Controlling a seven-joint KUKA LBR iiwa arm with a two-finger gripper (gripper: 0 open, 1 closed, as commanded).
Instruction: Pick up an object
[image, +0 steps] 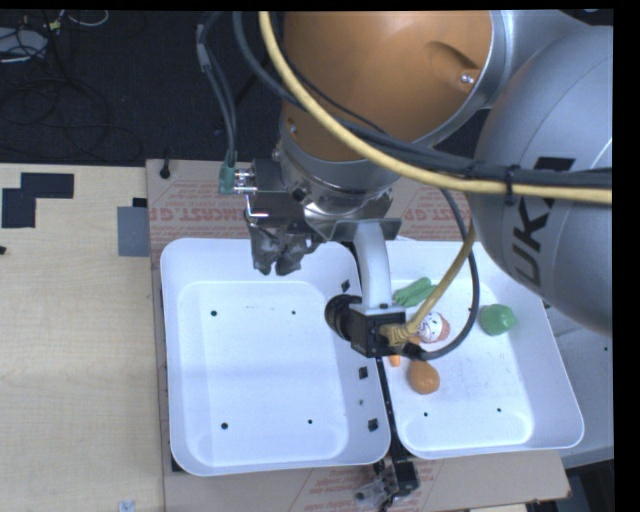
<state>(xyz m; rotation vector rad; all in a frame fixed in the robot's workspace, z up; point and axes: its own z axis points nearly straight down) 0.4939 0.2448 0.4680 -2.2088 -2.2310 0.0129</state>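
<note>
My gripper (278, 262) hangs over the far rim of the left bin (190, 330), near its back right corner, and I see no object at its tip. The objects lie in the right bin (530, 420): a brown egg-shaped piece (424, 377), a white ball with coloured marks (433, 326), a long green piece (411, 292) and a rounded green piece (497, 319). A tiny orange bit (395, 361) lies beside the egg shape. The gripper is well to the left of all of them.
The arm's big orange and grey body (400, 80) covers the top of the view and the right bin's far side. A black fitting with a yellow cable (365, 328) sits on the divide between the bins. Light wooden bench (70, 350) lies to the left.
</note>
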